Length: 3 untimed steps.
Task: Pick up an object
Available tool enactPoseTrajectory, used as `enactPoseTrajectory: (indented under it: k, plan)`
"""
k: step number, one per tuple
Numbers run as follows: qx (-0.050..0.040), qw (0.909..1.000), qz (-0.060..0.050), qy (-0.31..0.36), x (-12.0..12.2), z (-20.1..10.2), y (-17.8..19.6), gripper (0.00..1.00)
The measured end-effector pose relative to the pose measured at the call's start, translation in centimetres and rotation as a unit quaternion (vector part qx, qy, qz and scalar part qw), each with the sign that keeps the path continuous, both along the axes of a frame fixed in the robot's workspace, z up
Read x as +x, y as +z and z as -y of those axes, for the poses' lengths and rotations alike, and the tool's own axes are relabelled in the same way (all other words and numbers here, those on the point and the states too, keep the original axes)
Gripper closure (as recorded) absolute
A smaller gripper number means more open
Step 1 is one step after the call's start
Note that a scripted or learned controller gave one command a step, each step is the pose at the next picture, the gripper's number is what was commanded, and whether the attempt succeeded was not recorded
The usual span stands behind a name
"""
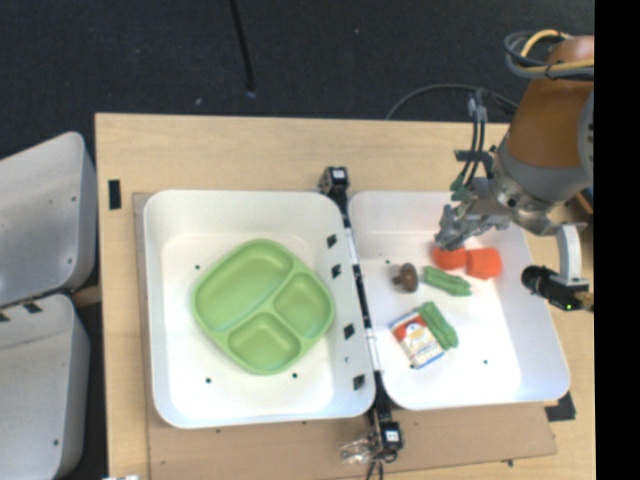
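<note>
The right bin point(500, 368) holds several small objects: an orange block point(484, 262), a second orange piece point(450, 259) partly under the gripper, a brown round item point(407, 277), a green pod point(447, 283), another green piece point(439, 324) and a small red-and-white packet point(415, 341). My gripper point(455, 236) hangs low over the back of this bin, right above the left orange piece. From this angle its tips blend into the orange piece.
The left bin point(170, 388) carries a green divided plate point(263, 305). A black divider with clips point(351, 288) runs between the bins. Cables point(480, 118) trail behind the arm. A black fitting point(546, 283) sits at the right bin's edge.
</note>
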<state>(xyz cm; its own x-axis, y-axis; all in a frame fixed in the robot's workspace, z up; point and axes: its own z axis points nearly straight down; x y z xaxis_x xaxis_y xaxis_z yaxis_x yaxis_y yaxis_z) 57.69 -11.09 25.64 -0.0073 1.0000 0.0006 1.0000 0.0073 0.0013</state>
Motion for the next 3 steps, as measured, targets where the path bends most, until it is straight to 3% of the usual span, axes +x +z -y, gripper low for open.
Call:
enactPoseTrajectory:
  k: [3]
  plan:
    - [0.0,1.0,0.001,0.0,-1.4,-16.5,0.5,1.0]
